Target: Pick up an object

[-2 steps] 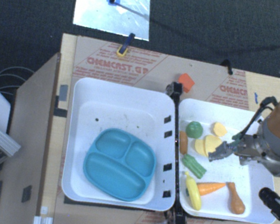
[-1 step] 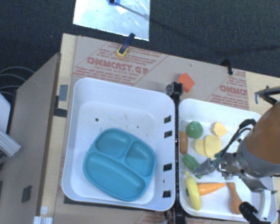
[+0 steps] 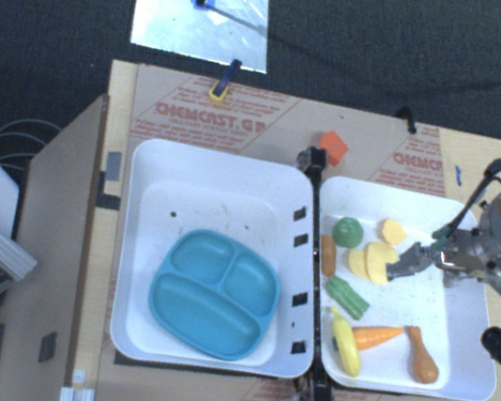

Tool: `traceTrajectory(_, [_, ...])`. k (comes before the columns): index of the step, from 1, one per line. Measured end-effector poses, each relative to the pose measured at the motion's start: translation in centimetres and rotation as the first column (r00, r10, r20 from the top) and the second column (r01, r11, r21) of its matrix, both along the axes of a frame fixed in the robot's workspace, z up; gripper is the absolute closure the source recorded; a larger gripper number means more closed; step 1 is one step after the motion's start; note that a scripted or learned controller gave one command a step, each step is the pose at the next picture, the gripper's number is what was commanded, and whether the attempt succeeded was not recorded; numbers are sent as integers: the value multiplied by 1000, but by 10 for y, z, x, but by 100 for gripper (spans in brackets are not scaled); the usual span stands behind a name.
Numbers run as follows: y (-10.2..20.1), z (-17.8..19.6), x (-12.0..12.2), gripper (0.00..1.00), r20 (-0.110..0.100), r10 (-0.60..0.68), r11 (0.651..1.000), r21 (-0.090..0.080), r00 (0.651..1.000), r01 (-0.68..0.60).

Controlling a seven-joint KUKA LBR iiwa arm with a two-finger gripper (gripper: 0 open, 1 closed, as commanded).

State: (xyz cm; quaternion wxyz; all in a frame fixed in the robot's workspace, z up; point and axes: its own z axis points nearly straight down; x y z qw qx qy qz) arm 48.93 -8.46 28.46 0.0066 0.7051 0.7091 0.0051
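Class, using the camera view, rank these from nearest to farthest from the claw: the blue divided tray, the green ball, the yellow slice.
1. Yellow slice, right bin, at the claw.
2. Green ball, right bin, farther left.
3. Blue divided tray, left bin.

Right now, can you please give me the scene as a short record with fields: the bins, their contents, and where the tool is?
left bin: holds a blue divided tray
right bin: green ball, yellow pieces, green block, banana, carrot, brown drumstick-like item
behind bins: orange block
tool: over the right bin, beside the yellow pieces
grasp: cannot tell
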Motion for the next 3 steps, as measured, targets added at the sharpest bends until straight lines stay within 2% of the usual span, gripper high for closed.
traceTrajectory(1, [-65,-104,-4,0,-22,-11,1000,1,1000,11])
traceTrajectory(2, [-20,-205,-3,0,-17,1,1000,3,1000,-1])
traceTrajectory(3, [42,-94,28,0,-3,6,1000,3,1000,-6])
